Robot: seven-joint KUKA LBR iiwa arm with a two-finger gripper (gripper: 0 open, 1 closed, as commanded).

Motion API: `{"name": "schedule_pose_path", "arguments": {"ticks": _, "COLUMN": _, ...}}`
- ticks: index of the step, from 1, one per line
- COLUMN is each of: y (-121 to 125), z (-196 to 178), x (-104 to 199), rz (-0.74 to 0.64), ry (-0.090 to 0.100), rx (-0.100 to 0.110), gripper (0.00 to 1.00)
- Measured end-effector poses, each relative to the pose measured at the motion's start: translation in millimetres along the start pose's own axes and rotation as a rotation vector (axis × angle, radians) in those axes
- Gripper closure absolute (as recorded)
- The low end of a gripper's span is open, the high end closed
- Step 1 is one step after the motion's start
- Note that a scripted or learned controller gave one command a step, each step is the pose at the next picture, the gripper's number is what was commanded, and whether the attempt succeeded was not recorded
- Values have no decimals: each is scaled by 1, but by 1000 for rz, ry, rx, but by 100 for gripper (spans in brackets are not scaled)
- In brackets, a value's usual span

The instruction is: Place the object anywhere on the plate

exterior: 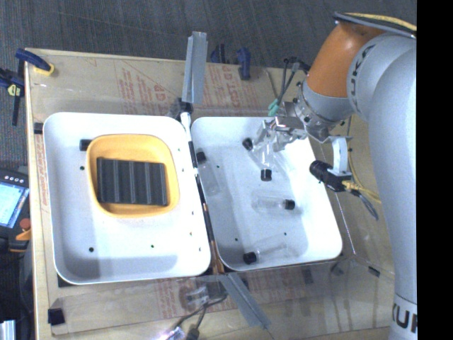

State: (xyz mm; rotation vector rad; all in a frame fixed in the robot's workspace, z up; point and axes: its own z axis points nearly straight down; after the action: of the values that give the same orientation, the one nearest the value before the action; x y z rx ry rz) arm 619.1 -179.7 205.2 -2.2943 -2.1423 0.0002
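Camera view: fingers [267, 163] hanging over the right bin [322, 243], can't tell if spread or pinched. Clear object [272, 205] lying just below them on the bin floor, long axis roughly left-right. Yellow plate [99, 147] well off left, in the left bin [64, 253].

clear object [272, 205] in right bin [322, 239], perhaps too faint to identify.

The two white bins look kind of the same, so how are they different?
The left bin has a yellow plate with a dark ridged middle lying in it; the right bin has small clear things with black caps. The gripper hangs over the right bin, not the left. Both are shallow, white and squarish.
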Motion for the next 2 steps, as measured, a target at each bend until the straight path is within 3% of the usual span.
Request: {"name": "schedule_pose_path", "arguments": {"ticks": 2, "y": 16, "z": 14, "x": 154, "rz": -266, "ry": -2, "rx": 1, "gripper": 100}}
